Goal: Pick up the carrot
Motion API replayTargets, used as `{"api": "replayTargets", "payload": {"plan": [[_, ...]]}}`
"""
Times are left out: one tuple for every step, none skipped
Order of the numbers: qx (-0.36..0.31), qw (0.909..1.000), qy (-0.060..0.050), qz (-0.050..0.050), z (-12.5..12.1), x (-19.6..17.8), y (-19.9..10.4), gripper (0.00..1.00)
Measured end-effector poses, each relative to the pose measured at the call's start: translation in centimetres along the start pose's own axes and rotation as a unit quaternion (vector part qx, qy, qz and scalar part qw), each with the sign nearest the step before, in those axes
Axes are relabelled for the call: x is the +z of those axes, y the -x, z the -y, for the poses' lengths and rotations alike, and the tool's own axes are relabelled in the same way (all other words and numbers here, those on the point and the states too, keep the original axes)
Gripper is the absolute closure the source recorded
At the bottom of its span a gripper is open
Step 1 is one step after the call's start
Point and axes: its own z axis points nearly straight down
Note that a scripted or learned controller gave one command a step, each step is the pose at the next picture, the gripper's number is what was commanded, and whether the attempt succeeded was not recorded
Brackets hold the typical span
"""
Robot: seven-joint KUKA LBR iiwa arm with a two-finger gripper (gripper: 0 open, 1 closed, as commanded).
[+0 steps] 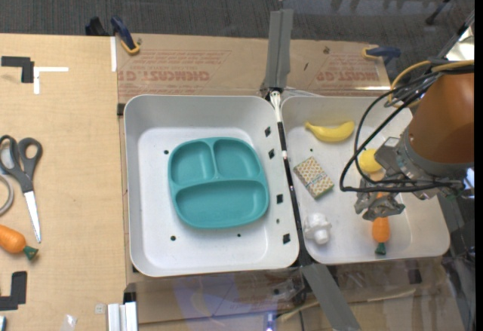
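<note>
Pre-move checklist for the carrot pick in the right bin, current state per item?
1. Target located: ok. Carrot lies in the right bin, near its front wall.
2. Tool over target: ok, it sits just above the carrot's orange end.
3. Grasp confirmed: cannot tell; the tool hides the contact area.
4. Neighbours apart: ok. White object, patterned block and banana lie clear of the carrot.
5. Yellow object by the wrist: cannot tell, partly hidden by cables.
6. Decoy: a second carrot lies on the bench outside the bins; ignore it.
</note>
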Motion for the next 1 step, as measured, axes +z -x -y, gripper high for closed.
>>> {"api": "replayTargets", "payload": {"plan": [[-0.12, 0.9928, 0.0, 0.001, 4.06, -12.91, 2.01, 1.0]]}}
